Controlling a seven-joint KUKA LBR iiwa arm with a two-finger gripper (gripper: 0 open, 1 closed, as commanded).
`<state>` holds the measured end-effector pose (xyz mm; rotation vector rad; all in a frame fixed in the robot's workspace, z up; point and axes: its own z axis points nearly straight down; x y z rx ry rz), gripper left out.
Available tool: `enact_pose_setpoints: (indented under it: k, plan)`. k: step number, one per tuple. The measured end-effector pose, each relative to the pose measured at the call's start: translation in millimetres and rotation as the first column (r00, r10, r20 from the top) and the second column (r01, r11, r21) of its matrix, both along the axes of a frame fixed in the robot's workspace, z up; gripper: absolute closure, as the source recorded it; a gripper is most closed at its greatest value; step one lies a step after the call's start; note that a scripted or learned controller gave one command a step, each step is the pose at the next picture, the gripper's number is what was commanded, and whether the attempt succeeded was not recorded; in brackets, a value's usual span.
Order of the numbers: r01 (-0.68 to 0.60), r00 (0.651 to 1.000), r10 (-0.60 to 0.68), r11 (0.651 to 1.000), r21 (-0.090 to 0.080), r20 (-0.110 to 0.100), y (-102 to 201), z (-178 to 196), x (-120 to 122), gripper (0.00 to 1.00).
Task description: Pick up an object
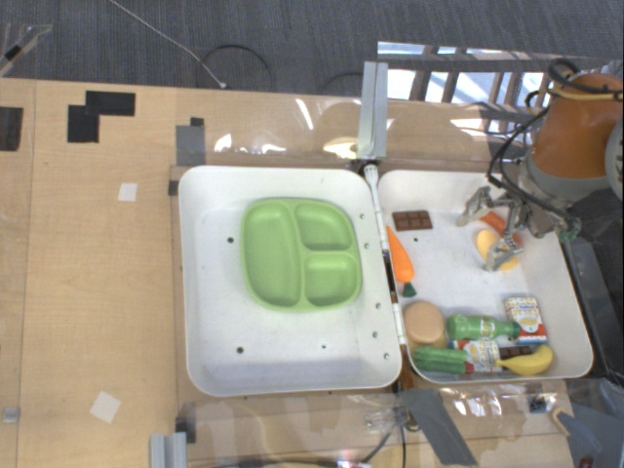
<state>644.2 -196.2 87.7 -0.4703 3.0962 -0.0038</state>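
— Near the right bin's far right corner: which piece is targeted?

— A small yellow-and-orange toy, roundish, long axis unclear, lying under the gripper. Fingers look spread around it, not yet clamped. Judged step: grasping; next, close and lift.

Claw over right bin

Rounded orange wrist band of the arm, glossy, with a grey housing segment at its right; black cables loop beside it; below, a two-finger metal gripper of pale silver-grey links on a dark mount
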Motion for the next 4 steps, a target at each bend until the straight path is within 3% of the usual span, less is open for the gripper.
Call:
enact_pose_setpoints:
  k: [1, 2, 3, 4]
  plan:
    - [0.0, 1.0, 0.0, 1.0, -0.002, 0.017, 0, 16, 5, 1.0]
    - [0.0, 1.0, 0.0, 1.0, -0.001, 0.016, 1, 15, 5, 0.0]
    - [-0.065, 0.998, 0.065, 0.998, -0.002, 0.003, -8, 1, 16, 0.0]
    - [-0.164, 0.986, 0.164, 0.986, -0.004, 0.003, -7, 2, 17, 0.0]
